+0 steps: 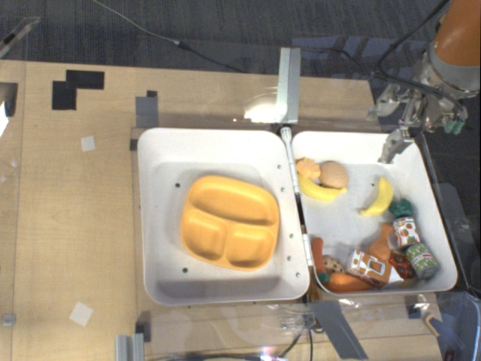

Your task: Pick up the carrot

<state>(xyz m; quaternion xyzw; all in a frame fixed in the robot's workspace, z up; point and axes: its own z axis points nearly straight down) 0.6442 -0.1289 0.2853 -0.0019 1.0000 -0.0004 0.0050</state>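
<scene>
- Wooden tabletop (68, 224) bears glossy white bins.
- Right bin (353, 179): its front corner is cluttered, items overlapping.
- End effector (398, 138) hangs over the right bin's back edge; grip state unclear.
- Smooth orange carrot (347, 281) lies at the right bin's front, partly under a carton (370, 266).

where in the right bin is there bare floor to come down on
Bare floor lies in the middle of the right bin, between the two bananas, and along the far wall under the gripper. The near end is crowded: the carrot lies packed among cartons and cans.
</scene>
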